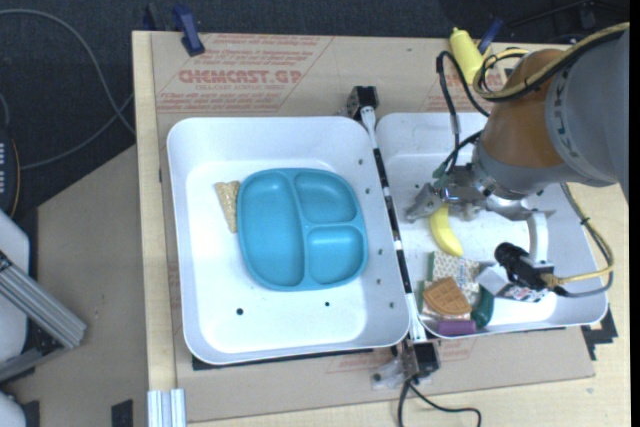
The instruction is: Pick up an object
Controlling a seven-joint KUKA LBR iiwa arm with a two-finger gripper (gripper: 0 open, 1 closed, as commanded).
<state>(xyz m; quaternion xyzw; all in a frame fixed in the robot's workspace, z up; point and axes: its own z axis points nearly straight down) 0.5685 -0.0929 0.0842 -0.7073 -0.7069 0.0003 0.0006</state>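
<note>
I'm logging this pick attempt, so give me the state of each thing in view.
Gripper: low in the right bin, above the banana.
Banana: lying flat, not held.
Blue plate: upright in the left bin, over a cracker.
Toy pile: resting at the right bin's near edge.

The left bin (190,215) holds a divided plate (300,227), with a cracker (228,200) just left of it. In the right bin (410,140), a banana (445,233) lies behind a small heap of things (455,300).
</note>
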